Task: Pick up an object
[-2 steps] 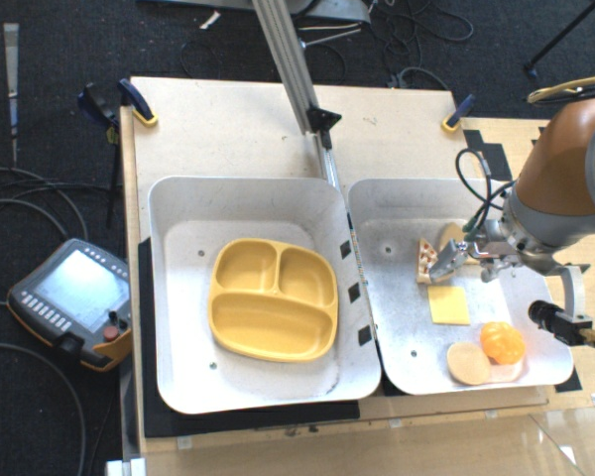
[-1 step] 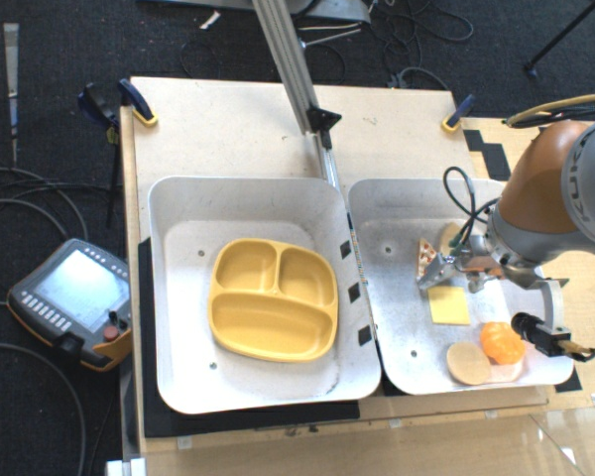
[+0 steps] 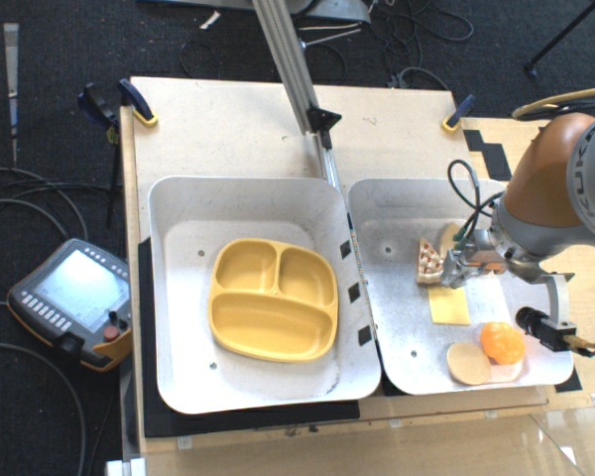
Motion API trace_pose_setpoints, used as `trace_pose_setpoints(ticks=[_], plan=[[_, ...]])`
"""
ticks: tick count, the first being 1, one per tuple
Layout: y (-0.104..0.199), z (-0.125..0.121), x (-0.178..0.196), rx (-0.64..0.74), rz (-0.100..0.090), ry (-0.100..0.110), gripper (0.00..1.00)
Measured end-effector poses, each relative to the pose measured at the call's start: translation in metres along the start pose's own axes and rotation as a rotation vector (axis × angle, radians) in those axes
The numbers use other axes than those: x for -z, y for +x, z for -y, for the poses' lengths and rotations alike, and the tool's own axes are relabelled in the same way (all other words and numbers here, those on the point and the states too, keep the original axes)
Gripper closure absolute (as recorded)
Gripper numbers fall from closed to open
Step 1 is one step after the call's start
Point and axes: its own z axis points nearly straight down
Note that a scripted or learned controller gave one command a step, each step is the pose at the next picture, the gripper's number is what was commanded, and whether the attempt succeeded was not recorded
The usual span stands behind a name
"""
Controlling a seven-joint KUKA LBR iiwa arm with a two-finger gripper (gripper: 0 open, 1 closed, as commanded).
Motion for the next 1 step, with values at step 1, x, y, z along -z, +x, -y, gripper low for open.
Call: trace_pose_setpoints(ticks=[1], plan=[[-0.0032,-0.0031,0.0634,0.003,0.002,-0.006,1.00]])
